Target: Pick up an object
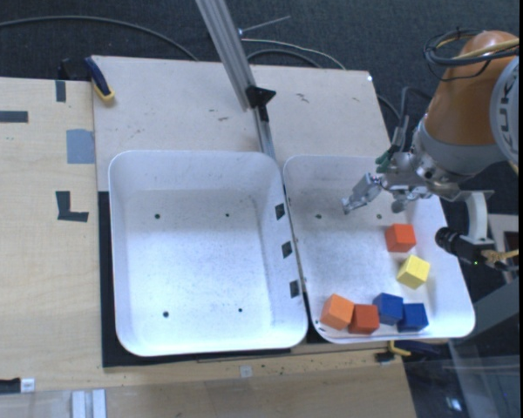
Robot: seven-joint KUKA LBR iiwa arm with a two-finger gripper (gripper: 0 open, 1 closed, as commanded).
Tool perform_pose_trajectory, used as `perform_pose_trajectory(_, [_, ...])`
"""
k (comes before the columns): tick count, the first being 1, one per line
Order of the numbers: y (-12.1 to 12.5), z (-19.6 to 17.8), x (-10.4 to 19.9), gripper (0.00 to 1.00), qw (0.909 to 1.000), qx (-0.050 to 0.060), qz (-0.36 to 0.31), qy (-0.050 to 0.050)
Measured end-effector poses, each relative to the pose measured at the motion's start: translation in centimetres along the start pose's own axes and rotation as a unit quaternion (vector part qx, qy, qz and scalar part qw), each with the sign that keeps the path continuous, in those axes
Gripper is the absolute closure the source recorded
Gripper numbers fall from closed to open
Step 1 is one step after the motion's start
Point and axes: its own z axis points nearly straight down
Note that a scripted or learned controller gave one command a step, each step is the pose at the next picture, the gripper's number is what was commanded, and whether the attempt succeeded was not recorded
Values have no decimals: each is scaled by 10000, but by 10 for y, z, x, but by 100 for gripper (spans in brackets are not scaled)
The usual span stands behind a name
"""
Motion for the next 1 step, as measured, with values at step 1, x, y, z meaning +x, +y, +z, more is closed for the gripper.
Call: perform_pose_trajectory(1, [5, -68, -59, 0, 10000, -40, 24, -25])
